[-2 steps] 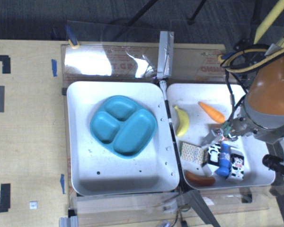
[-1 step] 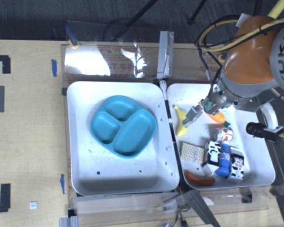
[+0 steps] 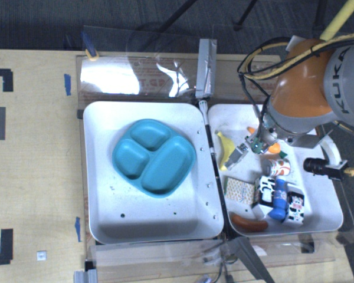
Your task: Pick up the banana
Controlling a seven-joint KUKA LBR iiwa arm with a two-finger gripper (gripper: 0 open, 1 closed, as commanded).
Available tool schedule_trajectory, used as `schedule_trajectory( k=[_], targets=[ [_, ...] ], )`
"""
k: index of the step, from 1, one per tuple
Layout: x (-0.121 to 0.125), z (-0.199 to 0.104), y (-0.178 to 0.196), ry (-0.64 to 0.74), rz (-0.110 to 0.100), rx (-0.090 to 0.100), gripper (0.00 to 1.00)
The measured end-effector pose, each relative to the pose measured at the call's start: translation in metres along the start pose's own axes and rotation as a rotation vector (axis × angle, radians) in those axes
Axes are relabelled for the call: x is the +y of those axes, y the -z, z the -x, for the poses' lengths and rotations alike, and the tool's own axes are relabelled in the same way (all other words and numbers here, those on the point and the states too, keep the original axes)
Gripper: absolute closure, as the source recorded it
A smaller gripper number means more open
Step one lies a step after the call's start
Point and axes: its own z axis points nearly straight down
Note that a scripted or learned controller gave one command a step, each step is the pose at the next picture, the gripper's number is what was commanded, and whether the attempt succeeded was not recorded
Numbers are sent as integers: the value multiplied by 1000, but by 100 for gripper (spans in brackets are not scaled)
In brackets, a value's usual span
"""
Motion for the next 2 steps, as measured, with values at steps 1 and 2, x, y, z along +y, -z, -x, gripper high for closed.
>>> schedule_trajectory(
  k=[1,2],
  targets=[
    [22,9,0,59,4,-5,0],
    [-19,4,0,10,0,0,0]
  ],
)
